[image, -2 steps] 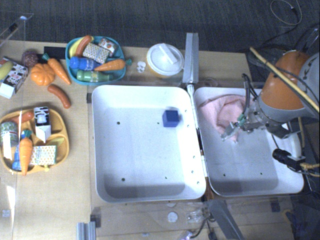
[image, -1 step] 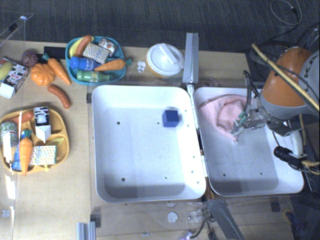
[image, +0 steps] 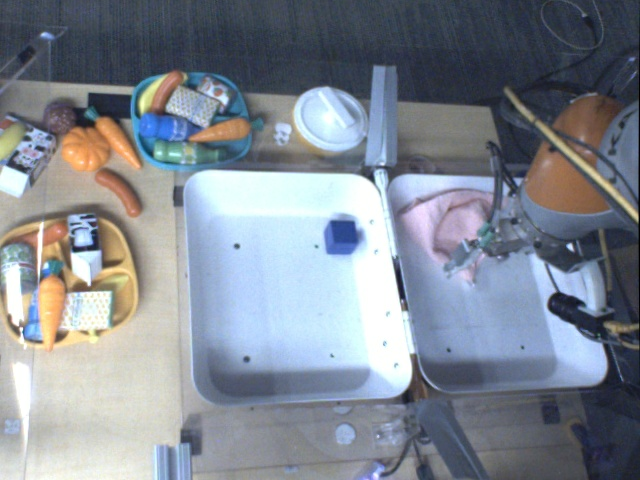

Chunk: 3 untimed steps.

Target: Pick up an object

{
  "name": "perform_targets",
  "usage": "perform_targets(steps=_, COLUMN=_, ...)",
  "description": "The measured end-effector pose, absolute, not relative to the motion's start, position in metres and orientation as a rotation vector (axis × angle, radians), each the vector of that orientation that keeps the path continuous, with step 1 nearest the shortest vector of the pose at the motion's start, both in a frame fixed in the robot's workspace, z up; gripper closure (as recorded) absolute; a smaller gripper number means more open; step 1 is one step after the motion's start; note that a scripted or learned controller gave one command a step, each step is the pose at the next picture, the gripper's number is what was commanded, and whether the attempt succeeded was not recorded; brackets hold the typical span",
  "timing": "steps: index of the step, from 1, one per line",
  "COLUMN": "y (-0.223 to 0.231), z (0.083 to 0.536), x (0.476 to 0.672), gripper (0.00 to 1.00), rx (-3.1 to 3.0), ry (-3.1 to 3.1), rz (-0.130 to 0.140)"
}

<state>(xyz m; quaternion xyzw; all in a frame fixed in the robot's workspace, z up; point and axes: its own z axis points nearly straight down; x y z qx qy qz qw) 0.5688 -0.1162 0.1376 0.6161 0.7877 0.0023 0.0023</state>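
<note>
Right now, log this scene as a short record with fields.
left bin: holds a blue cube
right bin: holds a pink cloth
gripper: low over the right bin, at the cloth's edge
arm: reaches in from the right
cube: apart from the gripper, in the other bin

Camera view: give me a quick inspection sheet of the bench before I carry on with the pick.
Surface: wooden bench bearing two shallow white bins.
Job's things: small blue cube in the left white bin; crumpled pink cloth in the right white bin.
Clutter: blue bowl of toy food, yellow tray of toy food, round white lid, loose toy pumpkin.
Grippers: two-finger gripper low over the pink cloth's edge.
Cables: black cables at the arm.
Surroundings: dark floor.
</note>
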Motion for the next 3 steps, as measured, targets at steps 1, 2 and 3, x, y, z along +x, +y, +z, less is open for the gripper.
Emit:
perform_targets(steps=1, y=-0.099, z=0.090, x=0.611, gripper=0.00, rx=1.863, ry=2.513, rz=0.010)
perform_targets(steps=2, y=-0.100, z=0.102, x=0.614, gripper=1.00, rx=1.857, ry=2.507, rz=0.015)
perform_targets(steps=3, y=-0.032, z=0.186, x=0.657, gripper=1.00, rx=2.034, ry=2.391, rz=0.004)
